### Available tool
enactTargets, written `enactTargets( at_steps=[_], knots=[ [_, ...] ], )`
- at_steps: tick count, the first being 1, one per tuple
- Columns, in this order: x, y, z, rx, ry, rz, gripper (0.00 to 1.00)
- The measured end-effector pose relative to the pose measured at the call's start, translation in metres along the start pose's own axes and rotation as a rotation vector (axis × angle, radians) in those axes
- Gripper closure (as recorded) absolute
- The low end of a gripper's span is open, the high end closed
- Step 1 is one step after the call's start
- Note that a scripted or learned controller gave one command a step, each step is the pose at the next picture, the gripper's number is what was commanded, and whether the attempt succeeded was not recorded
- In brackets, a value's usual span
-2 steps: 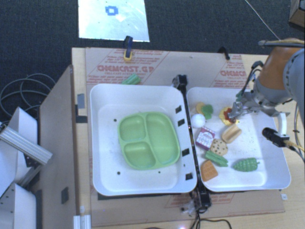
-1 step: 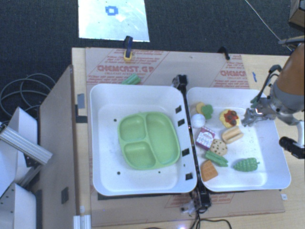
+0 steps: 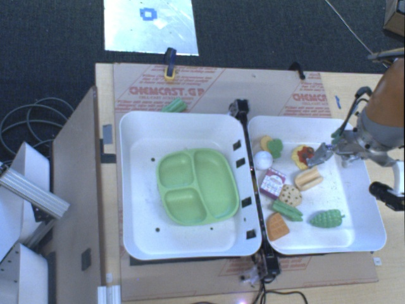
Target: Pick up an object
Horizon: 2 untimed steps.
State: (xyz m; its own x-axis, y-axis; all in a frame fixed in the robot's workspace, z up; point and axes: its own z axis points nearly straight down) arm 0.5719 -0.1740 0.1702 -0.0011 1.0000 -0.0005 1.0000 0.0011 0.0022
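Toys crowd the right bin (image 3: 370, 233), ordered here from the near edge of the view to the far one. Nearest lie an orange wedge (image 3: 277, 226) and a knobbly green piece (image 3: 327, 218), with a green pod (image 3: 288, 210) just beside a speckled cracker (image 3: 290, 196). Further back sit a pink-and-white carton (image 3: 273, 183), a tan bun-like piece (image 3: 308, 179), a white ball (image 3: 262, 160), a red-and-yellow piece (image 3: 303, 155) and a yellow-and-green pair (image 3: 271, 146). The left bin (image 3: 136, 189) holds a green divided tray (image 3: 197, 186). My end effector (image 3: 321, 154) hangs over the far right part of the right bin, its tip just beside the red-and-yellow piece and above the bun-like piece; at this size I cannot tell whether it is apart or together, and I see nothing held in it. No object is lifted yet, so I judge the pick to be in its approach. Risks, as I judge them: the two nearest pieces lie close together, so a descent between them could nudge one aside or catch both; the bun-like piece looks rounded and may squirt out of a closing grip; a tip landing on top of a toy instead of astride it would close on nothing. Beyond the bins, the surface (image 3: 209, 84) shows printed board.
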Motion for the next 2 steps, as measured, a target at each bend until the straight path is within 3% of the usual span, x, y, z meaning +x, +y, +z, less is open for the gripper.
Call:
enactTargets(
  at_steps=[1,2],
  knots=[
    [-0.018,-0.072,0.05,0.009,0.002,0.005,0.0],
    [0.017,-0.034,0.086,-0.003,-0.001,-0.005,0.0]
  ],
)
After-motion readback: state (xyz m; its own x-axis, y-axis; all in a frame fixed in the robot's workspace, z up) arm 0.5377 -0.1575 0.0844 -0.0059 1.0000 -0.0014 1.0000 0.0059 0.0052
